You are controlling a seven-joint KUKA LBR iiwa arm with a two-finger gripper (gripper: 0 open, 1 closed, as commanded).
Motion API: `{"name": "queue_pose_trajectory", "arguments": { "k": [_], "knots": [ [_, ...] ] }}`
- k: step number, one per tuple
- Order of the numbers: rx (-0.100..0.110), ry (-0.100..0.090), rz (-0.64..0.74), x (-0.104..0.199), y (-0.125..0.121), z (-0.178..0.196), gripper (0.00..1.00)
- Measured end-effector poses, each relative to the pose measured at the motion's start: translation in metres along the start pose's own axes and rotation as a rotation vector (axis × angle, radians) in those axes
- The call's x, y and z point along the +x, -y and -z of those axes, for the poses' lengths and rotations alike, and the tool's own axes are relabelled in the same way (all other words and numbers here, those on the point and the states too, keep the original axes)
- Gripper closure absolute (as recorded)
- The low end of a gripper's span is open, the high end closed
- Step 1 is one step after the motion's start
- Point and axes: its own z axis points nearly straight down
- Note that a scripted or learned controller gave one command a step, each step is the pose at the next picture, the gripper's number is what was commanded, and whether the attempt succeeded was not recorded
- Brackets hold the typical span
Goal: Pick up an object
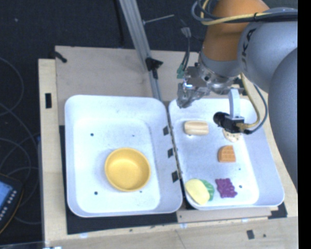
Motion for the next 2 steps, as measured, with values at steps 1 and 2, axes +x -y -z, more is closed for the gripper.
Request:
{"name": "queue_pose_trajectory", "arguments": {
  "k": [1, 2],
  "knots": [
    [0.003, 0.0, 0.0, 0.05, 0.014, -0.011, 1.0],
    [0.004, 0.0, -0.001, 0.091, 0.016, -0.018, 1.0]
  ]
}}
